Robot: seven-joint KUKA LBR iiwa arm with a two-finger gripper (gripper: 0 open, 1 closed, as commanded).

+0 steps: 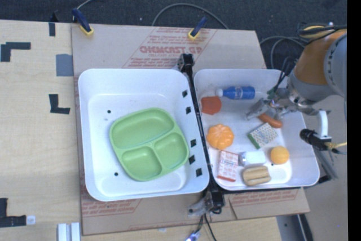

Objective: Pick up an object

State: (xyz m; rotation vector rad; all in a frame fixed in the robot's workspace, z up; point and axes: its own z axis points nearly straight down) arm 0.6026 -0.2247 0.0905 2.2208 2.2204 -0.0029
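My gripper (269, 110) hangs low over the back right part of the right bin (309, 176), open. A small orange-red carrot-like piece (272, 120) lies just under and in front of it; I see nothing held between the fingers. A blue bottle (237, 92) lies to the gripper's left, near the bin's back wall. A green-checked packet (263, 134) sits just in front of the carrot piece. The same bin also holds a red block (211, 104), an orange pumpkin-shaped fruit (220, 136), an orange ball (279, 154), a tan bun (255, 174) and a red-and-white box (228, 165).
The left bin (90, 93) holds a green divided plate (149, 143). A black-clipped divider (194, 115) separates the two bins. The arm, with its orange band (316, 59), comes in over the right bin's right wall. Cables trail behind the bins.
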